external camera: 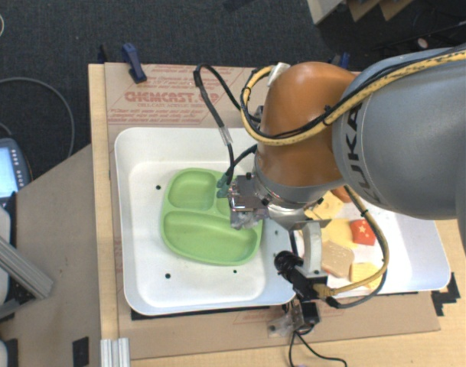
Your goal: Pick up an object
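While the grey arm (401, 128) reaches in from the right, its orange wrist band (305, 121) hangs over the divide between the two white bins. End effector (244, 205) sits low beneath the band, at the right edge of a green divided plate (198, 224); the metal wrist parts hide the tips, so how far it is open, or whether anything is gripped, cannot be told. Plate lies flat in the left bin (141, 228), near its middle, three compartments showing. Right bin (416, 266) holds a cluster of small blocks beside the arm: an orange-red one (362, 232), a tan one (339, 260), a yellow one (365, 271). Black and yellow cables (294, 270) trail down from the wrist. Both bins rest on a cardboard-topped surface (164, 94) with red print.
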{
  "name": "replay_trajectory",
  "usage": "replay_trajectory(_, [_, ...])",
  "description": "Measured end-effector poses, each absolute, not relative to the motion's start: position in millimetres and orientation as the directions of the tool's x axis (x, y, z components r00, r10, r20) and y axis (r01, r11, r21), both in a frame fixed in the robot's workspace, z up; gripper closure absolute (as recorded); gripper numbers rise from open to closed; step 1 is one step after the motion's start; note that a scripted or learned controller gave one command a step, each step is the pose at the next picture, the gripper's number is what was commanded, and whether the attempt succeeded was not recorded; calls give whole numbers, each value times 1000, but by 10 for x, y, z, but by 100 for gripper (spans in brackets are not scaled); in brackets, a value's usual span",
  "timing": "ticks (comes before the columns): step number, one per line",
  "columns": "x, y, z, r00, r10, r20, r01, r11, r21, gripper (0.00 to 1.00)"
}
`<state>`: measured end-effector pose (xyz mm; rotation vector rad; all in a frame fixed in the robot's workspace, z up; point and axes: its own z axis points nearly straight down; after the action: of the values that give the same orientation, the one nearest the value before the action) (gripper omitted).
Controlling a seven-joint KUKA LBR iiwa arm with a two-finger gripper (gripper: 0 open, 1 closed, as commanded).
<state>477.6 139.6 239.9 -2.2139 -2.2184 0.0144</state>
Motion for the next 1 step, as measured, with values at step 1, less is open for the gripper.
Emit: replay_trajectory(1, [4795, 2307, 3780, -12, 1000, 9, 1000, 12, 15, 100])
